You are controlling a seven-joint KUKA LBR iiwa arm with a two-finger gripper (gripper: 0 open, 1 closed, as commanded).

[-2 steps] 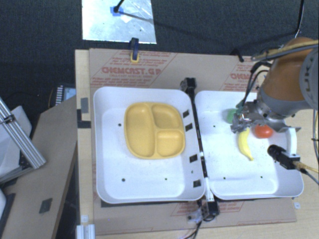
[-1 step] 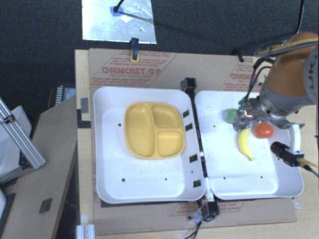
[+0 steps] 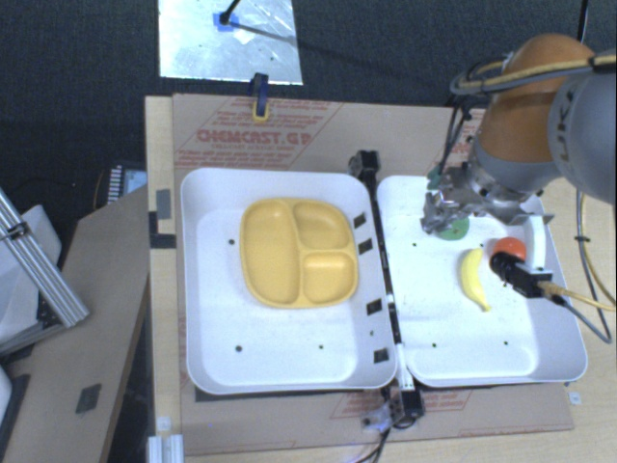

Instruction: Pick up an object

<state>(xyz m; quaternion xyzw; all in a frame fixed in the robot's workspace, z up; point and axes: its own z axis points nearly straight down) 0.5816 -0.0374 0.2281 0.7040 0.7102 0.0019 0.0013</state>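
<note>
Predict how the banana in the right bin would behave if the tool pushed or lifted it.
The banana looks like a glossy toy, so probably stiff and light. Its curve suggests it would pivot or rock rather than roll if pushed. The smooth, tapering skin may slip between narrow fingers. It lies close to an orange thing, which a push could knock.

Floor: dark carpet (image 3: pixel 405 37) | Bench: cardboard sheet (image 3: pixel 289 128) with red print | Far side: shiny foil square (image 3: pixel 229 27) | Left: aluminium rail (image 3: pixel 39 273)
</note>
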